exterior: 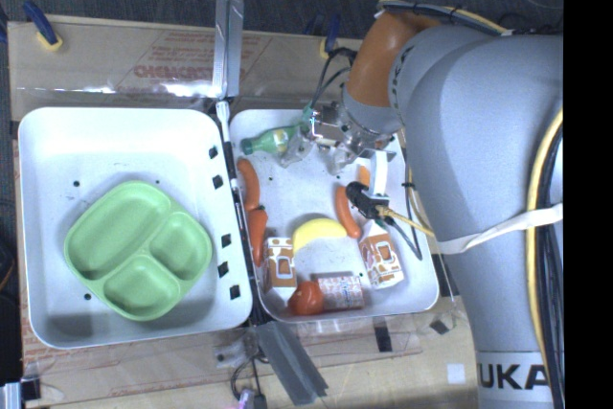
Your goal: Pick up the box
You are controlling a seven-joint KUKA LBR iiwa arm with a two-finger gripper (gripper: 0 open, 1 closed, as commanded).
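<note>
1. well off to the left of the pincer point(337, 147), the left bin point(38, 206) holds a green divided tray point(139, 249), lying flat and untouched.
2. in the right bin point(278, 182), a green bottle point(266, 143) lies on its side just left of the pincer, and two orange carrot-like pieces point(255, 211) lie along the bin's left wall, below-left of it.
3. further below the pincer, near the bin's front edge, sits a small brown-and-white box point(280, 264), with a red piece point(305, 298) and a small can-like item point(337, 292) beside it and a yellow rounded piece point(319, 233) just above them.
4. a second brown-and-white box point(381, 261) lies below and slightly right of the pincer, with an orange sausage-like piece point(347, 211) between the two.
5. the pincer hangs over the bin's far end; i cannot tell whether it is released or clenched, and nothing is seen between its tips.
6. progress, as i judge it: the pick is not yet made. both boxes rest in the bin, well apart from the pincer, so approach, grasp and lift are all left.
7. writing: the boxes' labels are too small to read; "uka" shows on the arm's base point(512, 376), and faint red print on the bench point(124, 53) sheet is illegible.
</note>
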